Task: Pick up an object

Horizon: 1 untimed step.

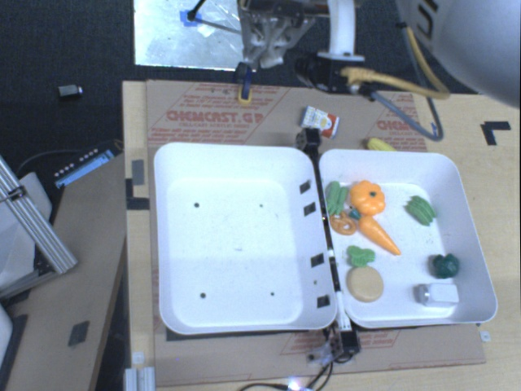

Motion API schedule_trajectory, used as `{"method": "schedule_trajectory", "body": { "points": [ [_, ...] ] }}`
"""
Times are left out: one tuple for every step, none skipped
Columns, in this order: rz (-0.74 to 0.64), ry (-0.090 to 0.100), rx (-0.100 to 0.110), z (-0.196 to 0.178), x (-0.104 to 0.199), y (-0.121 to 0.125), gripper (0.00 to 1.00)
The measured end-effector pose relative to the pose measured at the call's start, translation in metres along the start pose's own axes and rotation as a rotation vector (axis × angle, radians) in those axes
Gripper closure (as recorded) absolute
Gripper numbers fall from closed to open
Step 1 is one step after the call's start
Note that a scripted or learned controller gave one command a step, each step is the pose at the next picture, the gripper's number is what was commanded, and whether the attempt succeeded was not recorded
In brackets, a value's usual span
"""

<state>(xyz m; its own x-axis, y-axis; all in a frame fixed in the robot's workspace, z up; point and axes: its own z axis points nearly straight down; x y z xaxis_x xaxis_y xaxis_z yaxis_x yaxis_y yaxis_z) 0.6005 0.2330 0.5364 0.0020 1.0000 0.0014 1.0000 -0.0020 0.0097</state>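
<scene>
The grey two-finger claw (244,78) hangs beyond the bins' far edge; whether it holds anything, I cannot tell. The long orange plastic carrot (379,234) lies well nearer the camera and rightward of it, in the right white bin (470,218), its axis running diagonally.

This is looking like a robotics lab rather than a home or shop. Two white bins (236,316) are sitting on a cardboard sheet (220,114) over the worktop (73,300), plastic toy food (368,210) is lying in one, and loose cables (399,80) and aluminium framing (37,226) are crowding the edges.
</scene>
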Motion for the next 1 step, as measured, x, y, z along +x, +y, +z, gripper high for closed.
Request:
{"method": "schedule_trajectory", "body": {
  "points": [
    [-0.004, -0.002, 0.010, 0.0226, 0.0006, -0.0089, 1.00]
  ]
}}
